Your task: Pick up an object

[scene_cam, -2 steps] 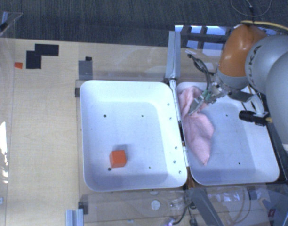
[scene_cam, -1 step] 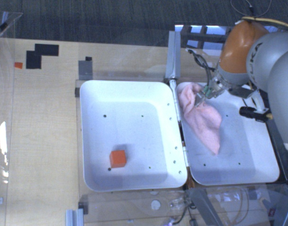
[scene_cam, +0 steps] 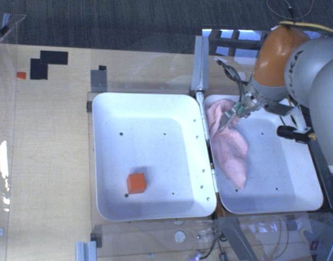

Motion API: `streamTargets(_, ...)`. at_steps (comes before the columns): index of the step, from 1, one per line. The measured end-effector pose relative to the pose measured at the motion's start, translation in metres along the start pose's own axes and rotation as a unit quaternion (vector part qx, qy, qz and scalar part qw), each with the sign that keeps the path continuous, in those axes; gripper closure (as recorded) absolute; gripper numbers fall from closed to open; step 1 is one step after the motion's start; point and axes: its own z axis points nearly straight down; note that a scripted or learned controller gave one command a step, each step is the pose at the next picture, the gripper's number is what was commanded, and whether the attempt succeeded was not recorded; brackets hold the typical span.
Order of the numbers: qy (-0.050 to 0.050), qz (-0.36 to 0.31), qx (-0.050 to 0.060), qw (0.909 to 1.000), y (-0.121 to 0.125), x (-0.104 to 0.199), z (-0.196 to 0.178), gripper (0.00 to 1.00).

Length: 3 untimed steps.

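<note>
A pink cloth [scene_cam: 230, 148] lies crumpled along the left side of the right bin [scene_cam: 286, 194], stretching from the bin's far corner toward its front. My gripper [scene_cam: 230, 119] reaches in from the right and its tip is down on the upper part of the cloth, where the fabric is bunched up. An orange cube [scene_cam: 136, 183] sits alone in the left bin [scene_cam: 155, 118], toward the front left of its floor, far from the gripper.
The arm's orange band [scene_cam: 275, 56] and grey wrist [scene_cam: 319, 75] hang over the right bin's far right corner. A metal divider [scene_cam: 199, 64] stands behind the seam between the bins. Black blocks [scene_cam: 45, 63] lie on the bench at the far left.
</note>
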Motion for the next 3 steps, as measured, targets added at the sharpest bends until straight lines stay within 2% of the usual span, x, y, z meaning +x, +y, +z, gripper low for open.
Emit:
streamTargets(2,0.0,0.0,0.0,1.0,0.0,0.0,0.0,0.0)
streamTargets(3,-0.006,-0.002,-0.006,1.0,0.0037,-0.0019,-0.0099,1.0)
